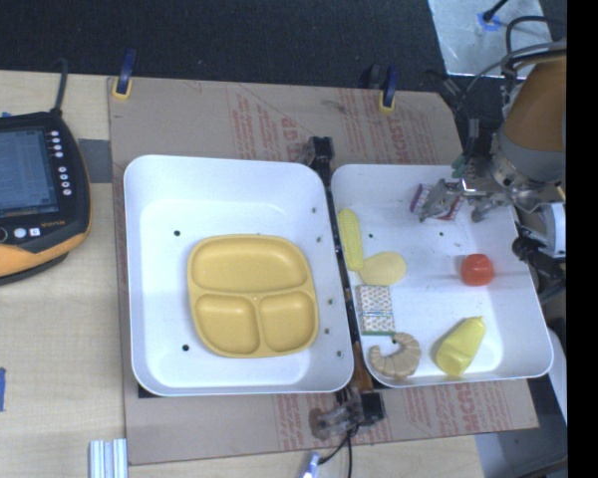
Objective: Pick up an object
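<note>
My gripper [437,205] hangs over the back of the right bin [498,371], fingers pointing left, with nothing visible between them. Below it in that bin lie a red tomato-like ball [476,269], a yellow squash-shaped toy [459,346], a croissant-like pastry [395,356], a small patterned box [376,308], a pale yellow flat piece [383,267] and a yellow corn cob [351,237] along the left wall. The tomato sits a short way below and right of the fingertips.
The left bin [149,267] holds a yellow divided plate [251,294]. A tablet controller [25,192] rests on the bench at the far left. Clamps [387,88] hold the brown board at the back. Cables and the arm's wrist [528,127] crowd the right side.
</note>
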### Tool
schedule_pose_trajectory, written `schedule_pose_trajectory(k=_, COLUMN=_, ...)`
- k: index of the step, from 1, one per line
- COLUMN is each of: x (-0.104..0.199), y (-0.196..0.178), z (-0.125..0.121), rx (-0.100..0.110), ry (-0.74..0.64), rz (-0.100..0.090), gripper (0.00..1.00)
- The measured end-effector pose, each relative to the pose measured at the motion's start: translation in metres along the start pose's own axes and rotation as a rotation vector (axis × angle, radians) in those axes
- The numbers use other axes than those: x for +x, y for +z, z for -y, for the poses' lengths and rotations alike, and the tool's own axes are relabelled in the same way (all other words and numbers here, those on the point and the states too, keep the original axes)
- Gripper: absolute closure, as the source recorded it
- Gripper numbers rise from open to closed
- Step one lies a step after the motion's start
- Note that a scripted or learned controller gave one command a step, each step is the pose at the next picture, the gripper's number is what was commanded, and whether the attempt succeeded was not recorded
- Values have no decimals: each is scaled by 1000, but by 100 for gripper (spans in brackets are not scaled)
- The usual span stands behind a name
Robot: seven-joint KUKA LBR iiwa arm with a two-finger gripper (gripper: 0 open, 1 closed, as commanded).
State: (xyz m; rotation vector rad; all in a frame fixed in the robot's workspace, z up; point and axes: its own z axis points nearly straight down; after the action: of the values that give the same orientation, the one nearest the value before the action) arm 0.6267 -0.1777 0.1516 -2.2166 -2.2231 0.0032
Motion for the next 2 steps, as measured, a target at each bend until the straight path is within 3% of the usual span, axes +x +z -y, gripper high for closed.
schedule_pose_trajectory(k=1, x=10, y=50, z=-29, rx=1, ry=-1, rz=1, gripper=0)
schedule_pose_trajectory(k=2, x=1, y=0, z=-3, rx=0, ry=0, rz=0, gripper=0)
